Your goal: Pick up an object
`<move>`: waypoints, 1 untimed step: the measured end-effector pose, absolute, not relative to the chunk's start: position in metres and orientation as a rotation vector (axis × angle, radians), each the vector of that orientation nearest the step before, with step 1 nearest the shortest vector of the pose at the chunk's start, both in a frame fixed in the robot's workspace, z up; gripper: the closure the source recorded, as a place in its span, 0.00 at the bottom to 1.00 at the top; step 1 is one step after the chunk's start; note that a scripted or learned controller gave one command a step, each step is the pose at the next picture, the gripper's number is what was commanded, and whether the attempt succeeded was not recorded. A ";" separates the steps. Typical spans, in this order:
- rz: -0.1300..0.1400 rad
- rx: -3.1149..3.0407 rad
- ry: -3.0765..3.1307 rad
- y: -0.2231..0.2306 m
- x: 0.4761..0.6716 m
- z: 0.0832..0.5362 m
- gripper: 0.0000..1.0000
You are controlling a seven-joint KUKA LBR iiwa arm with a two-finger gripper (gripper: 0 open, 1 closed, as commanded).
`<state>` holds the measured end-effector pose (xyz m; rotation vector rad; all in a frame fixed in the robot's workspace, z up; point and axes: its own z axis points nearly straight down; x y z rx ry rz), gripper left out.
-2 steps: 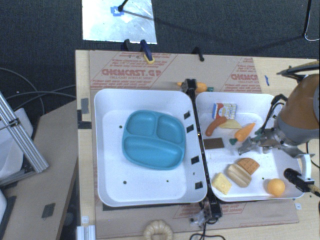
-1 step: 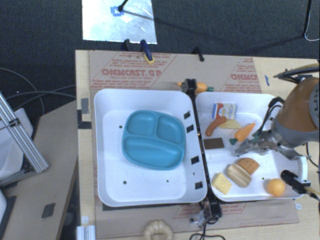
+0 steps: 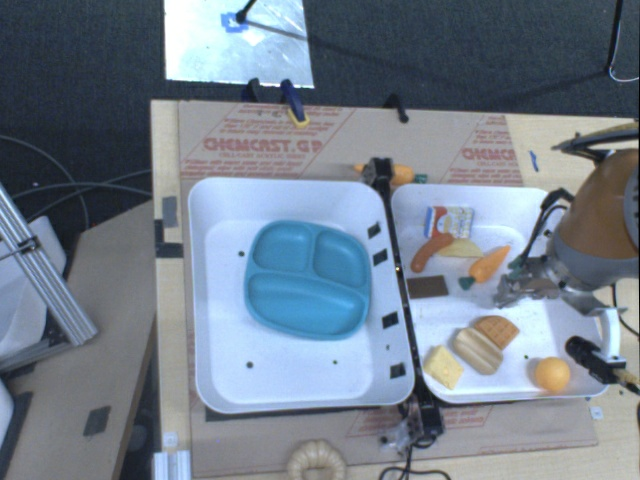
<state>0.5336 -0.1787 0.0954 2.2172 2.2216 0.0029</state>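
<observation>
Gripper [image 3: 518,288] fingers are hanging low over the middle of the right bin [image 3: 520,204], and whether they are open or closed cannot be told; nothing is visibly sitting between them. Just left of the tip, a small orange carrot [image 3: 489,264] is lying tilted on the bin floor, near the gripper but seemingly not touching it. Beside the carrot, a pale yellow wedge [image 3: 462,249] is lying against a reddish sausage [image 3: 427,253], and a small white carton [image 3: 449,221] with red and blue print is standing behind them toward the far wall. A dark brown flat square [image 3: 428,287] is resting left of the gripper, near the divider between the bins.

Below the gripper, a brown bread slice [image 3: 497,329] is overlapping a tan loaf piece [image 3: 476,351], with a yellow cheese block [image 3: 444,367] just beside them at the near wall. An orange fruit [image 3: 551,374] is sitting in the near right corner.

Reaching in from the right, the grey arm [image 3: 600,228] is showing its orange band above the wrist.

Over in the left bin [image 3: 215,268], a blue divided plate [image 3: 308,278] is lying flat near the middle. Both bins are sitting side by side on the cardboard-covered surface [image 3: 250,133], and a beige ring [image 3: 318,460] is lying at its near edge.
</observation>
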 end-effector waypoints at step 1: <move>0.005 2.212 2.222 -0.181 0.542 0.158 1.00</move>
